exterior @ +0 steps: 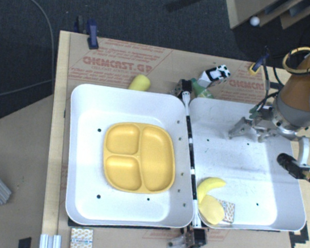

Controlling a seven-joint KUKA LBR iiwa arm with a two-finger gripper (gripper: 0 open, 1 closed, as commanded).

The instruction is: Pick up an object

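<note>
My gripper (251,131) hangs over the back of the right bin (261,181), its fingers (238,129) spread open with nothing between them. In that bin's front left corner lie a yellow banana-shaped piece (211,184), a yellow rounded piece (211,209) and a small patterned block (227,211), all well in front of and left of the gripper. A yellow divided plate (139,157) lies in the middle of the left bin (88,111).
Behind the bins on the cardboard sit a yellow object (139,82) and a black-and-white toy (216,75) beside something green (201,90). A black part (291,165) hangs over the right bin's right side. A blue clamp (91,33) grips the board's back edge.
</note>
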